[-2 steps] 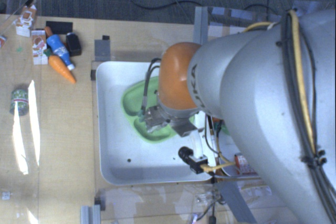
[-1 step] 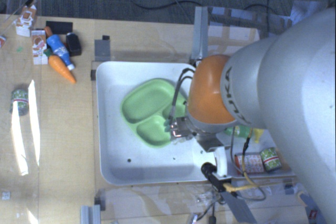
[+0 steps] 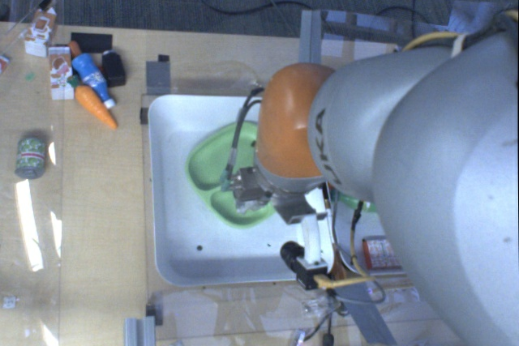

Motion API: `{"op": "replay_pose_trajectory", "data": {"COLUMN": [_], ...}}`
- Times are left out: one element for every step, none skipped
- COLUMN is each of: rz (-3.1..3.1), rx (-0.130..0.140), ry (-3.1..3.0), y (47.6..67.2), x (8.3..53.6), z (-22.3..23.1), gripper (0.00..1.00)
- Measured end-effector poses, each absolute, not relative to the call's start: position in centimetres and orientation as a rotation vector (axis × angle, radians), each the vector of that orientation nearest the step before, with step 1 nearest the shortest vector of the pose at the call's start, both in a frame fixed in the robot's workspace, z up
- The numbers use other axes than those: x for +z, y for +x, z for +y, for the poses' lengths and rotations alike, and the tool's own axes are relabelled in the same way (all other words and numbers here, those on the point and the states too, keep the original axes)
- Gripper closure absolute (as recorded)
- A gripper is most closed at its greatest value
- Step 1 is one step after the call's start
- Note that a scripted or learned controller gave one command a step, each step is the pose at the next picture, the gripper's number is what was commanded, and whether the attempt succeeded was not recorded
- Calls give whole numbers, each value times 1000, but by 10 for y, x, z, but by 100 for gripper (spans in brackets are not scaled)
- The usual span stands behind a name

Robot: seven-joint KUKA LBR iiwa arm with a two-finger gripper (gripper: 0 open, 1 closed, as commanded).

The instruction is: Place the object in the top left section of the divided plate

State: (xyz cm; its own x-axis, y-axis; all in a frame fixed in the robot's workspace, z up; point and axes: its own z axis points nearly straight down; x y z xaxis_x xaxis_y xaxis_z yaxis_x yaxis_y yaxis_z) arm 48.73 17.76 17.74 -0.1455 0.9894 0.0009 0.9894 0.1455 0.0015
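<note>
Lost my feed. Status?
Gripper low over green divided plate, fingers unreadable. Object hidden. Arm covers plate's right side.

The divided plate (image 3: 212,168) lies in the left bin (image 3: 174,198); left of that bin, on the bench (image 3: 89,207), a carrot (image 3: 96,107) and can (image 3: 31,155).

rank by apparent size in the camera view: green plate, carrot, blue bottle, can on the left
1. green plate, partly hidden by the arm
2. carrot and blue bottle, too alike to rank
3. can
</note>
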Motion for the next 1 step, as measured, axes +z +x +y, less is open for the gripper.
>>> {"op": "replay_pose_trajectory", "data": {"rz": [2535], "rx": [2], "ry": [1853], "y": [491], "x": [183], "z": [173], "gripper": [100]}}
